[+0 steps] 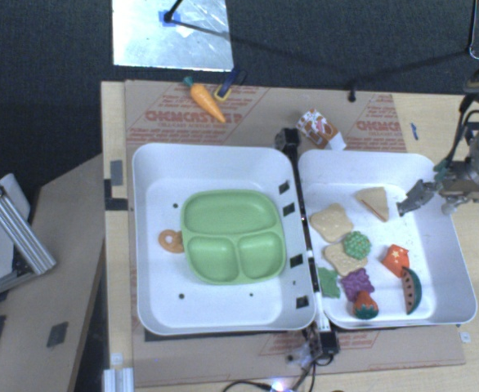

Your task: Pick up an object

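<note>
The right bin (444,251) holds several toy foods: a tan wedge of bread (374,202), a toast slice (331,221), a green broccoli piece (356,243), a second toast slice (342,260), an orange-red piece (396,257), a watermelon slice (411,290), purple grapes (356,282), a red strawberry (365,305) and a green leaf (328,282). My gripper (430,202) hangs over the bin's upper right part, just right of the bread wedge. It is open, with nothing between its fingers. One dark finger (409,199) points toward the wedge.
The left bin (154,211) carries a green divided plate (230,237) and a small orange pretzel (172,241). Behind the bins lie a toy carrot (207,102), a small packet (320,129) and a shiny foil sheet (172,23). A black clip strip (297,219) joins the bins.
</note>
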Controlling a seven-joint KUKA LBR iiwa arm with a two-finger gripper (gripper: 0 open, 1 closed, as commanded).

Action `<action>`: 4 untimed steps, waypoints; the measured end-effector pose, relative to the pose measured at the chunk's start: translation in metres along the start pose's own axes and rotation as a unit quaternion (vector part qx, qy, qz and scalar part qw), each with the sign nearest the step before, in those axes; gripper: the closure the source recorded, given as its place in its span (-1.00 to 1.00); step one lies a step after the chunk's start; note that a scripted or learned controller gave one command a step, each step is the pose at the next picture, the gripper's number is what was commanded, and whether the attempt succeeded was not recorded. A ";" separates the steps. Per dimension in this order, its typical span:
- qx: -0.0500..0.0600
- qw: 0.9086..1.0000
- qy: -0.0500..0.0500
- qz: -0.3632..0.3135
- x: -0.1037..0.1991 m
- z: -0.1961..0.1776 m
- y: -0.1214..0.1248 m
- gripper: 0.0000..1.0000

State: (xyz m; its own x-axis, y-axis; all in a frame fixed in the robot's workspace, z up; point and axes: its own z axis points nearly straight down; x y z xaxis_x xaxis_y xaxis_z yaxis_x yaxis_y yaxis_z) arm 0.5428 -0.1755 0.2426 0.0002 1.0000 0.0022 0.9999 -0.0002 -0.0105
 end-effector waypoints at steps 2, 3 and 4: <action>-0.004 1.000 -0.001 -0.002 0.009 0.048 0.009 -1.00; -0.004 1.000 -0.001 -0.001 0.011 0.109 0.015 -1.00; -0.008 1.000 -0.002 -0.001 0.010 0.158 0.018 -1.00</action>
State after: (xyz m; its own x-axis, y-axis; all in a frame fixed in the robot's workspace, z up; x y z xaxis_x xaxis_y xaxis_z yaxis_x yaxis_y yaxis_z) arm 0.5591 -0.1652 0.0845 -0.0012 1.0000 -0.0022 1.0000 0.0013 0.0057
